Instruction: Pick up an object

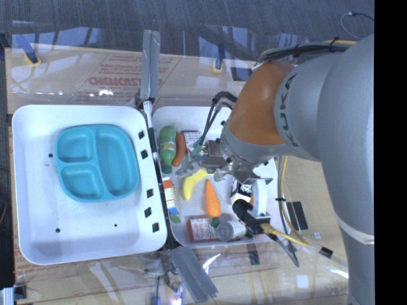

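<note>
Arm was low over right bin, gripper by banana & carrot; approach step. Claw state: can't tell. Next needed descent onto one item

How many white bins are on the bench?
2. The left white plastic bin holds a blue divided tray; the right white plastic bin holds toy food, partly under the arm.

Divided tray in left bin, banana left of carrot in right bin
</note>
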You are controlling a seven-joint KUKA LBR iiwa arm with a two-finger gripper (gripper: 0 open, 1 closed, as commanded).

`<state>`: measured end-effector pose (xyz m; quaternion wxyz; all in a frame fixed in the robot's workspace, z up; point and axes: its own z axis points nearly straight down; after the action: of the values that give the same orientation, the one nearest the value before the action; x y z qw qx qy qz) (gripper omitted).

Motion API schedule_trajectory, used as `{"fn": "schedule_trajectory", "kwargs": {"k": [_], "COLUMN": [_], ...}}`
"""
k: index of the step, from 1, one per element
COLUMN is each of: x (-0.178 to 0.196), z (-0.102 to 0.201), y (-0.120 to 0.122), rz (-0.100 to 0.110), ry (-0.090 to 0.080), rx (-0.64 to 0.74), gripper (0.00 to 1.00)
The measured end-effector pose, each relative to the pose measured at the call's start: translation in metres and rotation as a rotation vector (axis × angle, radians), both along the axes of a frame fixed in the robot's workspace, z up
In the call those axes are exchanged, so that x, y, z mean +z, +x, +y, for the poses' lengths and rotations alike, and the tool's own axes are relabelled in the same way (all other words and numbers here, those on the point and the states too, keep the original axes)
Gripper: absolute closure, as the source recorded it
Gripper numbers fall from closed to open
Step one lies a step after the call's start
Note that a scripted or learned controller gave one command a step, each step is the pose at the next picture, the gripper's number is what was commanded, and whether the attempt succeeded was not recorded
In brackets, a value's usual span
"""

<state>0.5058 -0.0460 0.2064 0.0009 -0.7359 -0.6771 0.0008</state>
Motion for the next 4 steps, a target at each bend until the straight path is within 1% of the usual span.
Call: {"fn": "schedule_trajectory", "kwargs": {"k": [1, 2, 3, 4], "x": [-0.015, -0.116, 0.005, -0.096], "z": [-0.038, -0.073, -0.092, -0.117], "y": [-0.013, 0.010, 0.013, 0.014], "rz": [0.001, 0.002, -0.002, -0.023], "ry": [0.000, 0.001, 0.000, -0.002], "rx": [-0.015, 0.149, 0.082, 0.197], "gripper": [0.00, 0.00, 0.00, 0.00]}}
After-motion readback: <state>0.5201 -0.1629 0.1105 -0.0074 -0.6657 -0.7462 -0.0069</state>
